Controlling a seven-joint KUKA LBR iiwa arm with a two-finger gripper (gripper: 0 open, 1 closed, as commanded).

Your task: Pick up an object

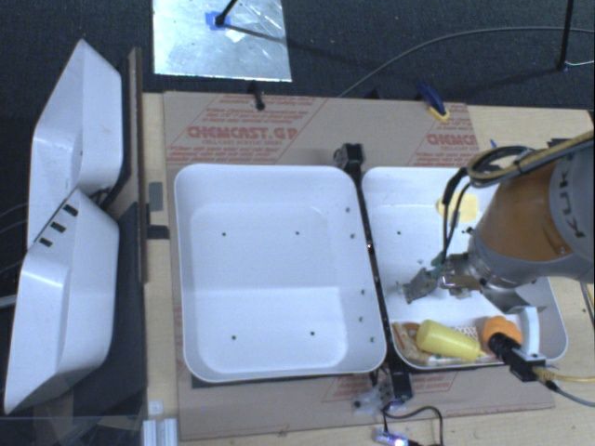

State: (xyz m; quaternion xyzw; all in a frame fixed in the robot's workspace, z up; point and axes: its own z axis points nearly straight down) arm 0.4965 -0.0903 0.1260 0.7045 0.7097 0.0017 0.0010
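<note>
dark carpet floor bearing a shiny metal sheet beyond the bench.

Smooth white plastic bins

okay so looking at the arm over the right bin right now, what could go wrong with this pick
The gripper sits over bare floor of the right white bin, apart from the yellow bottle-shaped object, so it may close on nothing. The bottle and the orange round-ended object are crowded against the bin's near wall, which could block a finger or cause a push instead of a grasp.
</note>
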